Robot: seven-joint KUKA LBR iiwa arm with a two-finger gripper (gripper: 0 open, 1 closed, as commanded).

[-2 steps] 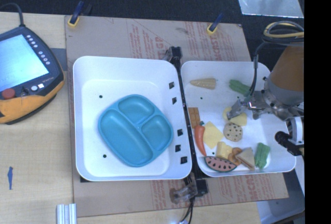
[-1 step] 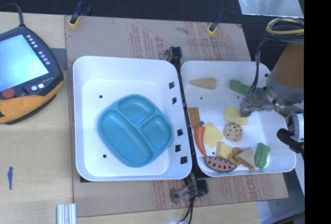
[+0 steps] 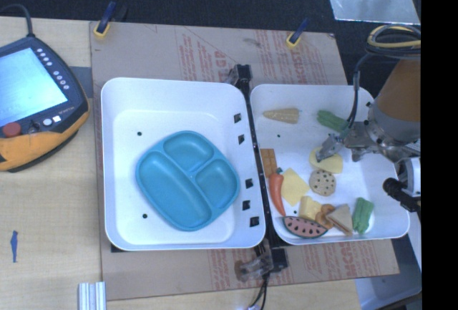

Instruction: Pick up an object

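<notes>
Grey gripper point(image 3: 330, 149) hung low over the right bin point(image 3: 372, 233).
Its tip met a yellow toy piece point(image 3: 327, 162); finger state unreadable.

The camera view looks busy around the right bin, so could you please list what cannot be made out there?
- Gripper: small and dark over the yellow piece; contact with it cannot be judged.
- Green piece: its right end is hidden behind the wrist.
- Arm: cut off at the right.
- Items by the watermelon slice: overlapping, so their outlines merge.
</notes>
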